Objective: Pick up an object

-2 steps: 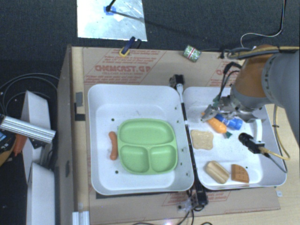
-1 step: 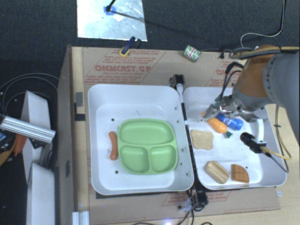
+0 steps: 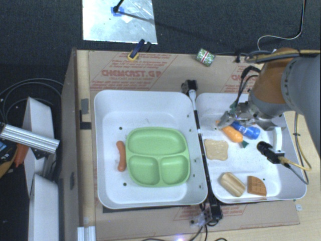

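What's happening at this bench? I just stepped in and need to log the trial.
A grey KUKA arm reaches in from the right, its gripper low over the right bin, close above a toy carrot and a blue item. Nothing is visibly held. Toy bread, a roll and a waffle lie nearby. The left bin has a green divided plate and a sausage.

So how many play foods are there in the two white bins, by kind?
Sausage: 1, beside the green plate
Carrot: 1
Toast slice: 1
Bread roll: 1
Waffle: 1
Total: 5 foods; the blue thing under the claw is unclear, not counted.
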`<move>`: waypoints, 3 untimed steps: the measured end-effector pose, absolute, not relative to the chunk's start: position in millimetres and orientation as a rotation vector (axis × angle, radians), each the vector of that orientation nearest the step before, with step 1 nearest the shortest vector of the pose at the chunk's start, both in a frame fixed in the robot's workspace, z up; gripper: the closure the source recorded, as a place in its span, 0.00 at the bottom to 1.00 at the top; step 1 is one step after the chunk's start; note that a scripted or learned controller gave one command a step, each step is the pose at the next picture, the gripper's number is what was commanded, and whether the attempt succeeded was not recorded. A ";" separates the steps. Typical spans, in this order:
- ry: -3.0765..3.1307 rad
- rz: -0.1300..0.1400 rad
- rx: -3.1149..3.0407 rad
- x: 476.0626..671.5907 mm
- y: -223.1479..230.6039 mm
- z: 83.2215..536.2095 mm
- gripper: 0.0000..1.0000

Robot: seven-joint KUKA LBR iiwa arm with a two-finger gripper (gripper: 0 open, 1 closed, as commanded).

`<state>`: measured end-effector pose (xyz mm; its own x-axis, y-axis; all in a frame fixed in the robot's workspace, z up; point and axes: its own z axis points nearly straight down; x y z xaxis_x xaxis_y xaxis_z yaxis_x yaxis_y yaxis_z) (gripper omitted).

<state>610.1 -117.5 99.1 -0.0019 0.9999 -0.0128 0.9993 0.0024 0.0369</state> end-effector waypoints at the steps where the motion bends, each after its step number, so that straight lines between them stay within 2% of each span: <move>1: 2.201 0.025 2.195 611.6 -110.2 98.9 0.00; 3: 2.205 0.032 2.194 611.0 -112.2 98.9 0.00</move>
<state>611.0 -112.2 98.9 -0.0049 1.0000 -0.0076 0.9993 0.0052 0.0365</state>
